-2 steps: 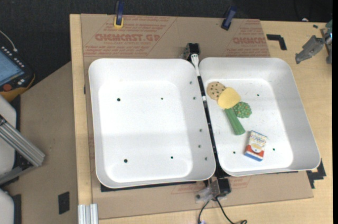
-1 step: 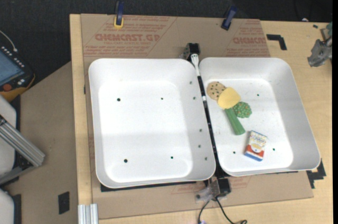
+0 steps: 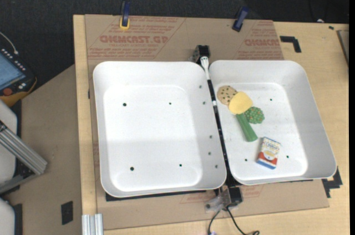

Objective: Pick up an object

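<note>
The right bin (image 3: 299, 95) holds a small cluster of objects near its left side. A round tan cookie with dark chips (image 3: 224, 95) lies closest to the divider. Touching it on the right is a yellow rounded piece (image 3: 241, 102). Just below sits a green broccoli-like piece (image 3: 251, 121), its head up right and its stalk running down toward the front. A small white carton with red and blue print (image 3: 269, 152) lies apart near the bin's front.
The left bin (image 3: 111, 134) sits beside the right one on a brown board (image 3: 166, 34). Two clamps (image 3: 125, 16) (image 3: 241, 18) hold the board's far edge. A cable and connector (image 3: 227, 200) lie at the front between the bins.
</note>
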`<state>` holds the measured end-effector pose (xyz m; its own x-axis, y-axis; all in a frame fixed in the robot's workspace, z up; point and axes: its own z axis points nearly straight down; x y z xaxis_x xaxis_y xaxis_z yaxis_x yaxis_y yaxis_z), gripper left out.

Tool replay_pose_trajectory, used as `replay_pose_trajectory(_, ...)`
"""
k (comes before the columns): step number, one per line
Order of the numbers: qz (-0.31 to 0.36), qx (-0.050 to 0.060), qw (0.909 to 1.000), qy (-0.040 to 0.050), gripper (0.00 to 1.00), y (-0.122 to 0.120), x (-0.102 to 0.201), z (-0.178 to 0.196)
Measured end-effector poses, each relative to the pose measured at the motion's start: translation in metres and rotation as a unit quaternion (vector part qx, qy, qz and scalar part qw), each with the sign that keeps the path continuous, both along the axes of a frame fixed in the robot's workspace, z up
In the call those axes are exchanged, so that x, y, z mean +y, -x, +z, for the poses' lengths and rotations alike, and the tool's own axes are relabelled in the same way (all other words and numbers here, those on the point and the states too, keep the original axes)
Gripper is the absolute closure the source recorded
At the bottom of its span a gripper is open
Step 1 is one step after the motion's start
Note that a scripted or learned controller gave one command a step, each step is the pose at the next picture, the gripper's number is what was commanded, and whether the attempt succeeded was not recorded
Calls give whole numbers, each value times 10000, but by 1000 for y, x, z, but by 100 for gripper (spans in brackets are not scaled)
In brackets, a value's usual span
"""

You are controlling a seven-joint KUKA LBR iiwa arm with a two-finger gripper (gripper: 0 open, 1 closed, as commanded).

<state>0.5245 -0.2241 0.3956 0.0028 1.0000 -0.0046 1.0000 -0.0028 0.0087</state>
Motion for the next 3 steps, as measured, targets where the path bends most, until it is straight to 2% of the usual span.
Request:
replay_pose_trajectory(1, 3, 10, 10000, -3, 100, 46, -1, 28)
replay_pose_trajectory(2, 45, -7, 10000, -10, 100, 44, 54, 79)
replay_pose_trajectory(3, 14, 89, 10000, -36, 100, 17, 50, -20)
